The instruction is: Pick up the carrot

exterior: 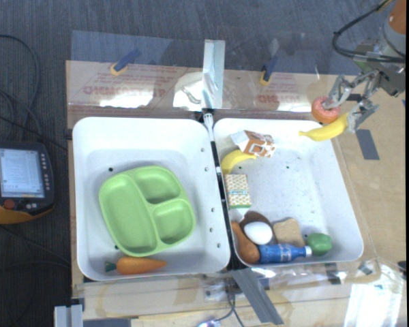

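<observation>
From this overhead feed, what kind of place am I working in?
Probably a robotics lab test bench, not a kitchen: two white bins hold toy food such as a carrot, and a teach pendant lies on carpet beside the bench.

This is a robotics lab: a black handheld teach pendant with a lit screen (18,180) lies on grey carpet (27,12), cabled, beside a plywood counter (157,84) carrying two shallow white plastic bins (88,135) of toy food, clamped with clips.

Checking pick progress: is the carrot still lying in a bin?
Yes. The carrot lies flat in the left bin, beside the green plate, far from the gripper.
</observation>
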Available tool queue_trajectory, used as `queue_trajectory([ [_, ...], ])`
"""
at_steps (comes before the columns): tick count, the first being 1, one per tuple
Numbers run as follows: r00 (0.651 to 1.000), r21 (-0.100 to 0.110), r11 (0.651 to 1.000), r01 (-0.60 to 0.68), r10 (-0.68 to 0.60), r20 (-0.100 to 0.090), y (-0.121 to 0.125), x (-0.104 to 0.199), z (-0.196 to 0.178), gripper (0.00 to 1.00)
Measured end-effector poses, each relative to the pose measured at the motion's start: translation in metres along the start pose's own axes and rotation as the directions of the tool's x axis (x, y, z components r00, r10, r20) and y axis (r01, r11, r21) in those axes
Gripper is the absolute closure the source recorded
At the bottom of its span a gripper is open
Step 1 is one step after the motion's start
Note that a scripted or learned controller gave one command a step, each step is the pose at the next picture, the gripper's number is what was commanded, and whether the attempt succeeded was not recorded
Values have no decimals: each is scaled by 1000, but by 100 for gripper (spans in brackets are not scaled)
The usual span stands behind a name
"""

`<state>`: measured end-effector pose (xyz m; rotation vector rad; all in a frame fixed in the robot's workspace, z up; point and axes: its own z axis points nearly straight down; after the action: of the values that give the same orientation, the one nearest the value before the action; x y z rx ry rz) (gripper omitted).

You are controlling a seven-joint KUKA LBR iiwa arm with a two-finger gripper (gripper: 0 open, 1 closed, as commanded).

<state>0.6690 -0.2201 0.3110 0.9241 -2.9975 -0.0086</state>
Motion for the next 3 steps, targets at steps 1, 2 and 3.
queue_trajectory([
  [1, 995, 19, 995, 103, -103, 13, 16, -11, -143, 100],
  [2, 964, -3, 964, 265, -265, -1, 17, -11, 3, 100],
  [3, 919, 7, 919, 394, -394, 1, 65, 62, 32, 100],
])
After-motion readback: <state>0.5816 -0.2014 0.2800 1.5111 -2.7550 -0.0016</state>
